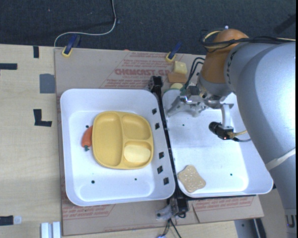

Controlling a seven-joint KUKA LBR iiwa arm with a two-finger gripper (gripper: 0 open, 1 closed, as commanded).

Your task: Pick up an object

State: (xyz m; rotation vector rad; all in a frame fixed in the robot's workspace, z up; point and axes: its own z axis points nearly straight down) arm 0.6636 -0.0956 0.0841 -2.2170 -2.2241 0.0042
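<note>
The likeliest thing to pick is the tan cracker-like piece (191, 178), lying flat near the front edge of the right bin (238, 175), well apart from the gripper (188, 102) and on the camera's side of it. The gripper sits at the far left corner of that bin, beyond the cracker; whether its jaws are open or closed I cannot tell, and nothing shows between them. Just beyond the jaws, outside the bin, rest a tan block (179, 72) and a pale round piece (176, 87). Across the divider from the jaws, the left bin (72, 133) holds a yellow divided plate (121, 138) with a pale lump (137, 153) in one compartment; an orange piece (86, 137) peeks from under its outer edge, probably awkward to grasp.
</note>
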